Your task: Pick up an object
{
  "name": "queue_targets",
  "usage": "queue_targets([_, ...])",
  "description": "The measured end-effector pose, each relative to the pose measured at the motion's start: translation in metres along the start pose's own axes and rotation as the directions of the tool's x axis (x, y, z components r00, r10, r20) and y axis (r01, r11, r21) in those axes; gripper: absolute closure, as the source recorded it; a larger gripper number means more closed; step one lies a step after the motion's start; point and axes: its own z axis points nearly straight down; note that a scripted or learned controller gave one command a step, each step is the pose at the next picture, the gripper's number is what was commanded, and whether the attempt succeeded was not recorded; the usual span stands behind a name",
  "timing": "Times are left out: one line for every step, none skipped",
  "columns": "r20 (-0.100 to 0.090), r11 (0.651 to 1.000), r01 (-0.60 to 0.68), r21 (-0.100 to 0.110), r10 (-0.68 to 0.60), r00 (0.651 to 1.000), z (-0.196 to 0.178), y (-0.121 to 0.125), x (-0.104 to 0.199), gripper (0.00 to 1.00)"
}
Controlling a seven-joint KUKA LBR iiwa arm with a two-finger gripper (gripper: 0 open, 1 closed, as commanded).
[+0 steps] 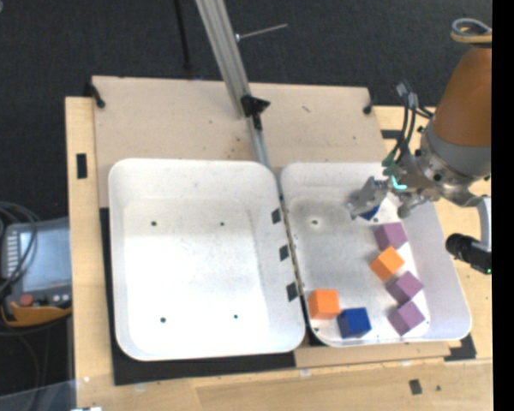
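- Blocks, six in total: three purple, two orange, one blue. All lie in the right bin [325,187].
- Purple blocks: one [391,235] in the bin's right half, just below the gripper; a second [404,287] and a third [407,317] toward the near right corner, touching or nearly so.
- Orange blocks: one [386,264] between the first and second purple blocks; the other [325,303] at the bin's near left edge.
- Blue block [354,322]: just right of the second orange block, at the bin's near rim.
- Left bin [197,255]: beside the right bin, holding no blocks.
- Gripper [366,202]: over the right bin's far half, above the first purple block. Whether its pincer is apart or together cannot be determined; no block is visible between the fingers.
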Motion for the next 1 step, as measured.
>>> queue_targets([0.0, 1.0, -0.002, -0.005, 0.002, 1.0, -0.0019, 0.0007, 0.0, 0.0])
